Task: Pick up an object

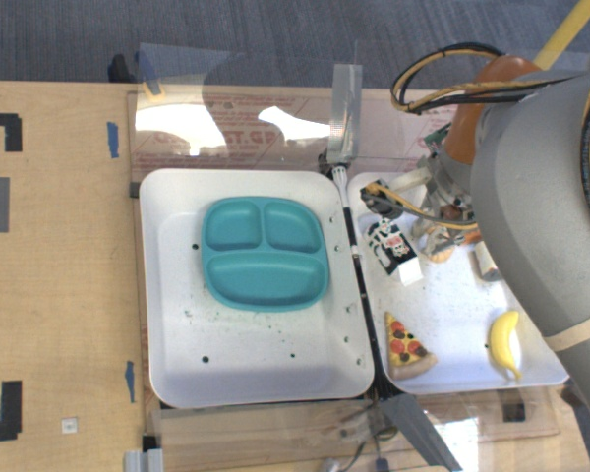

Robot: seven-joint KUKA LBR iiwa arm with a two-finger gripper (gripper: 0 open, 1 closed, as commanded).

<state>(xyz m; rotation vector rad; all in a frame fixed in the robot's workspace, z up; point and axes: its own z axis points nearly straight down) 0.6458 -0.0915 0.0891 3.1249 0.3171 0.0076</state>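
Observation:
My gripper [391,243] hangs low over the far left part of the right bin [452,308], close to the divider between the bins. A small white block [410,272] lies just below it, and I cannot tell whether they touch. A toy pizza slice [407,346] rests at the near left of that bin. A yellow banana [504,343] lies at its near right. A small tan object [440,255] sits to the right of the gripper, partly hidden under the wrist cables.
The left bin [177,293] holds a teal divided plate [265,253]. The grey arm [541,185] covers the right bin's far right side. A clear upright panel [345,111] stands behind the bins at the divider. A pale object [485,263] pokes out beside the arm.

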